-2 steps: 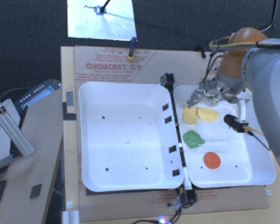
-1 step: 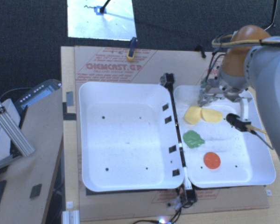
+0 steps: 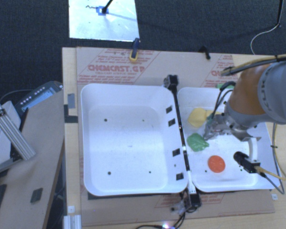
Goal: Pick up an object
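Gripper point(image 3: 210, 130) above green object point(image 3: 197, 141), long axis diagonal, finger state unclear.

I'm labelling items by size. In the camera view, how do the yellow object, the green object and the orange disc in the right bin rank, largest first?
1. yellow object, though the arm hides part
2. green object, looks similar, so unsure
3. orange disc, smallest

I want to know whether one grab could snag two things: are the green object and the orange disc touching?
Apart. The camera view shows bare white bin floor between the green object and the orange disc, which lies lower right of it.
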`<state>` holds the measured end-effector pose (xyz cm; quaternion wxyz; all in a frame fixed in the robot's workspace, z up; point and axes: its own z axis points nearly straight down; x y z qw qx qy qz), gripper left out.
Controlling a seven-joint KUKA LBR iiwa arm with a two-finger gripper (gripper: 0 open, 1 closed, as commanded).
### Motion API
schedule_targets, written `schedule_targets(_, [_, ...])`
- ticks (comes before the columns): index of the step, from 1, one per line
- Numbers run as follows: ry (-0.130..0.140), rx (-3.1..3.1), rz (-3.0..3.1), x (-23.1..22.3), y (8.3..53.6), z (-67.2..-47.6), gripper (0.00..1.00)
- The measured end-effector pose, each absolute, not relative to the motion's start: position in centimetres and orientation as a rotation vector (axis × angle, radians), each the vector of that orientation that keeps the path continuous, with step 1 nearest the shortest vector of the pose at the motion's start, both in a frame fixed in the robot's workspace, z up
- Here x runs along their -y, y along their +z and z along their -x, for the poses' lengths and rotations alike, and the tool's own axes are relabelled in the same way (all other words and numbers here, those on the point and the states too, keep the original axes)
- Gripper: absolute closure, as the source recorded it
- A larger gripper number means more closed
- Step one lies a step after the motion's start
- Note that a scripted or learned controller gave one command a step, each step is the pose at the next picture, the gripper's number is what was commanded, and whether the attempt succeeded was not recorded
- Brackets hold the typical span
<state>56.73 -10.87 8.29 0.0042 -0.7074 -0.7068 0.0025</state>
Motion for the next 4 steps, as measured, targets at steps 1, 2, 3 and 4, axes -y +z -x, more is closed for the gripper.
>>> schedule_targets(1, [-0.001, 2.223, 2.221, 10.9, 8.4, -57.2, 0.0])
schedule_targets(2, [-0.008, 2.234, 2.216, 8.2, 8.6, -63.3, 0.0])
schedule_targets(3, [-0.006, 2.23, 2.218, 8.4, 9.6, -63.1, 1.0])
schedule_targets(4, [-0.019, 2.236, 2.231, 10.9, 35.5, -59.2, 1.0])
